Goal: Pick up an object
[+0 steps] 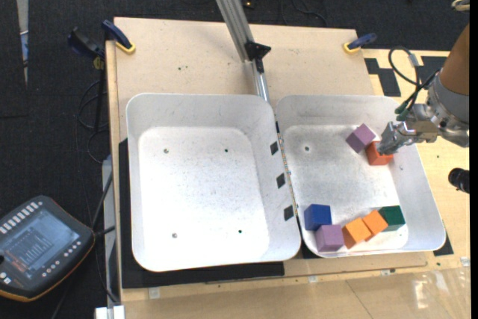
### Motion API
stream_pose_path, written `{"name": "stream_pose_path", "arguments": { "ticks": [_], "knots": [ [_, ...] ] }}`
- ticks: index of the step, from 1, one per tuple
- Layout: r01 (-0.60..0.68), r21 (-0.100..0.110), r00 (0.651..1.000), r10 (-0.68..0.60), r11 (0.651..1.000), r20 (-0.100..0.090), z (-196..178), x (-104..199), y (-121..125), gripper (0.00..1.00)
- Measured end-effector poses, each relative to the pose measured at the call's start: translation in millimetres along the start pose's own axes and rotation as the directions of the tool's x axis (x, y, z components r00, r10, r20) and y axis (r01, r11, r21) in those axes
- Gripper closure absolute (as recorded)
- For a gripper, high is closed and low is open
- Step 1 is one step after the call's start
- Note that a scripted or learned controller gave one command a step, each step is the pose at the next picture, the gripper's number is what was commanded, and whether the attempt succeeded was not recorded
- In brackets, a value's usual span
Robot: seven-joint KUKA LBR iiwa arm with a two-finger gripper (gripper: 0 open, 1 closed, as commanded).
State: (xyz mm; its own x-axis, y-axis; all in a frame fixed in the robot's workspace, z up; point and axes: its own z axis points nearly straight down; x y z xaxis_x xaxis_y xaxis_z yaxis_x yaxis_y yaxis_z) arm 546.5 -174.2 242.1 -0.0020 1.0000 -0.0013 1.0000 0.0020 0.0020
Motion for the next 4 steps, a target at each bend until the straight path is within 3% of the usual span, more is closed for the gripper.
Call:
{"name": "stream_pose_path", "arguments": {
  "ticks": [2, 4],
  "knots": [
    [0.007, -0.001, 1.0, -0.007, 1.0, -0.003, -6.6, 117.2, 39.6, 1.0],
    [0.004, -0.001, 1.0, -0.004, 1.0, -0.003, -6.0, 209.4, 89.3, 1.0]
  ]
}}
